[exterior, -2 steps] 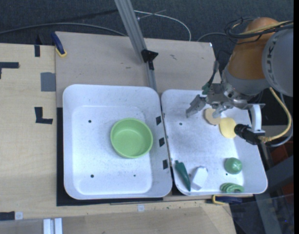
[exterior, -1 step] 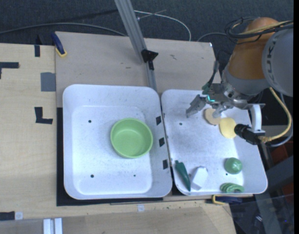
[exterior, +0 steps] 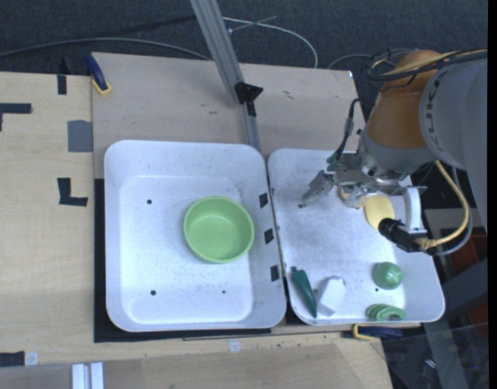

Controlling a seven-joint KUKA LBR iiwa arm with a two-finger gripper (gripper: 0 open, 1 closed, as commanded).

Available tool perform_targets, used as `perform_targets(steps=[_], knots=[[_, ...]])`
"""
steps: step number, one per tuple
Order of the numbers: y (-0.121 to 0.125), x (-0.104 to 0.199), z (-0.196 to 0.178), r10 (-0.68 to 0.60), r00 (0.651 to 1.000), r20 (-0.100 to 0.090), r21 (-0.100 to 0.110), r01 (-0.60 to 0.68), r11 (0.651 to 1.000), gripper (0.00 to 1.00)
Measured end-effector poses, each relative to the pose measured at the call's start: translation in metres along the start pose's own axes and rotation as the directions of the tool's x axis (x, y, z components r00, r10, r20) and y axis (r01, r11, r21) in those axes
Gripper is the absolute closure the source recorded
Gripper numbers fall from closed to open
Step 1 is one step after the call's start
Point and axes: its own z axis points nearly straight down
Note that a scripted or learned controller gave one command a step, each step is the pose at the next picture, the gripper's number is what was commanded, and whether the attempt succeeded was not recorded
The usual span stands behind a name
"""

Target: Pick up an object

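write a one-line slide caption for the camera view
Gripper over the right bin, a round green object near its front corner; a green bowl sits in the left bin.

The bulky grey robot arm [exterior: 465, 112] has a smooth, rounded casing, with a glossy orange band [exterior: 400, 116] above the wrist. Thin dark cables [exterior: 383, 61] loop over that band. Its gripper [exterior: 312, 193] is dull grey metal.

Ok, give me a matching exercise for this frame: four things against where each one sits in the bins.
Things: 1 green bowl; 2 white block; 3 yellow object; 4 gripper.
Places: A right bin, bottom edge of view; B middle of left bin; C over right bin's upper part; D right bin, just right of the gripper.
Pairs: 1-B; 2-A; 3-D; 4-C.
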Motion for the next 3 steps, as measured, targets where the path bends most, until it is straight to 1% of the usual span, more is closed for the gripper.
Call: perform_targets(steps=[1, 2, 3], knots=[[-0.005, -0.008, 0.049, 0.001, 1.0, 0.0, 0.001, -0.001, 1.0, 0.0], [-0.005, -0.007, 0.084, 0.0, 1.0, 0.001, -0.004, 0.0, 1.0, 0.0], [-0.005, -0.007, 0.073, -0.001, 1.0, -0.001, -0.003, 0.001, 1.0, 1.0]])
